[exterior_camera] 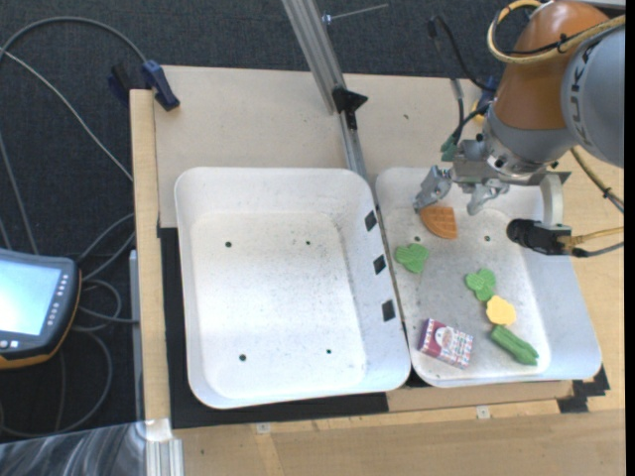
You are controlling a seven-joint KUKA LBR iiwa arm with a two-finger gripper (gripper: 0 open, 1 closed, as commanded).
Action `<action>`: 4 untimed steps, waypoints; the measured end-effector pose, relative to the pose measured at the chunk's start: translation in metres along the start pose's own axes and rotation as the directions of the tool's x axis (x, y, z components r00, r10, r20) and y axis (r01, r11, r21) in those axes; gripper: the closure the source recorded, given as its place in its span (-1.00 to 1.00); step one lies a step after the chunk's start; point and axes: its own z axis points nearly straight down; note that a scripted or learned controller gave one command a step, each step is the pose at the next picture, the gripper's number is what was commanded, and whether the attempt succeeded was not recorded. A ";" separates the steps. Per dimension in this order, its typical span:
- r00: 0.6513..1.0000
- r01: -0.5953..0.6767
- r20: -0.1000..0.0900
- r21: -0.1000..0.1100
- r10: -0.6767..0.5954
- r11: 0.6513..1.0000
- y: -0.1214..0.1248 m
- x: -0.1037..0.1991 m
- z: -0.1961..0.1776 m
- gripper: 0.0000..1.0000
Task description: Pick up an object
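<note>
We note the gripper [452, 195] low in the right bin [585, 315], fingers spread, straddling the orange piece's [440, 220] upper edge, nothing clamped yet. The piece lies on the bin floor; we judge a grasp is being lined up.

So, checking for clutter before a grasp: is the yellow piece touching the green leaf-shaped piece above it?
Touching: the camera view shows the yellow piece meeting the green leaf-shaped piece with no gap.
</note>
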 end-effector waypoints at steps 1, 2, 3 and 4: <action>1.000 -0.001 0.000 0.000 0.001 1.000 -0.004 -0.008 0.048 -1.00; 1.000 0.000 0.000 0.000 0.000 1.000 -0.005 -0.008 0.102 -1.00; 1.000 0.000 0.000 -0.009 0.000 1.000 -0.003 -0.007 0.087 1.00; 1.000 0.001 0.003 -0.015 -0.001 1.000 0.005 -0.015 0.031 1.00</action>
